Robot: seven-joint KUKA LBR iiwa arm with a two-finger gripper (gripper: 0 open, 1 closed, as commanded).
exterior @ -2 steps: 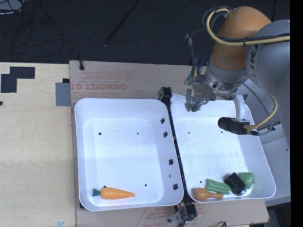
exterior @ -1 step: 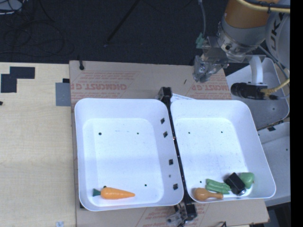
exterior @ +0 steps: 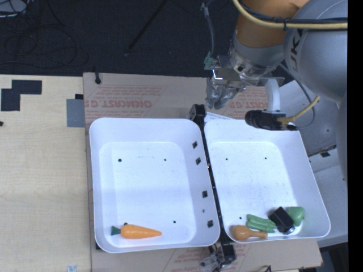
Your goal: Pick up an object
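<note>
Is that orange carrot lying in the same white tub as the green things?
No, the carrot lies alone in the left bin, while the green pieces sit in the right bin.

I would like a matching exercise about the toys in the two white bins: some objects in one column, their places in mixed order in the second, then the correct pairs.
Things:
1. carrot
2. black block
3. gripper
4. tan pear-shaped toy

Places:
A. above the far rim, near the divider between the bins
B. left bin, near edge
C. right bin, near edge, closest to the divider
D. right bin, near right corner, among green toys

Pairs: 1-B, 2-D, 3-A, 4-C
</note>
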